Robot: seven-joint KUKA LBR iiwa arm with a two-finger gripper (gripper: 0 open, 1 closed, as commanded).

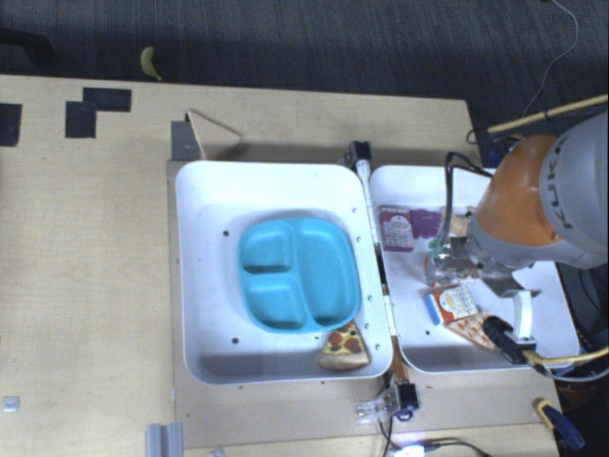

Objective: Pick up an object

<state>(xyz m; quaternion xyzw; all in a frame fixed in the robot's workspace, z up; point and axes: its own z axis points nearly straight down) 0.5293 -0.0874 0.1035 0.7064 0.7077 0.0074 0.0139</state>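
Note:
My gripper (445, 267) hangs low in the right bin (411, 348), near its middle, under the grey arm with the orange band. Just left and above it lies a small white and purple carton (397, 228). Right below the gripper rests a red, white and blue packet (454, 303), with an orange wedge-shaped piece (470, 331) beside it. The arm hides the bin's right part. Nothing shows between the fingers.
The left bin (202, 255) holds a blue divided plate (297, 272) in its middle and a toy pizza slice (344, 347) at its near right corner. A narrow ridge separates the two bins. Bare bench lies to the left.

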